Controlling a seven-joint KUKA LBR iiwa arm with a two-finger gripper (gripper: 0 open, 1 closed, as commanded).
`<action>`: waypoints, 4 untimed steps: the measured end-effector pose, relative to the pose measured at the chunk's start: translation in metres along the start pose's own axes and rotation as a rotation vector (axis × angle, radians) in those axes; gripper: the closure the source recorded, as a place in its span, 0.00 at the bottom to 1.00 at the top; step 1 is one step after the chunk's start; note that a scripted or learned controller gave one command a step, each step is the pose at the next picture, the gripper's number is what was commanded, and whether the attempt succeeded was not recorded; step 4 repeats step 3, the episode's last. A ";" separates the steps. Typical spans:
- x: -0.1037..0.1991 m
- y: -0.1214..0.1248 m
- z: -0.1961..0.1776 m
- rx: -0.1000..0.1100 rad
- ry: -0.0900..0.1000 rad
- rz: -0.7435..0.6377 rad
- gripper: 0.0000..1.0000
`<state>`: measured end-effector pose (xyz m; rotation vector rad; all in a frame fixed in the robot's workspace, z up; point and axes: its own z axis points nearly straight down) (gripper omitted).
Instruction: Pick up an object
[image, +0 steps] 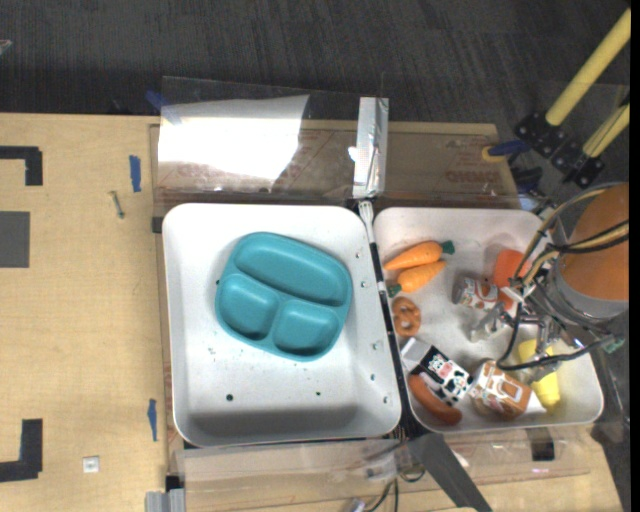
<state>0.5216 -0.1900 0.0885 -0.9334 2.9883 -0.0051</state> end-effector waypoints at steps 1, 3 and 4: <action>0.043 -0.008 0.000 -0.004 0.001 0.004 0.00; 0.037 -0.010 -0.013 0.012 -0.011 -0.237 1.00; 0.037 -0.010 -0.013 0.012 -0.011 -0.237 1.00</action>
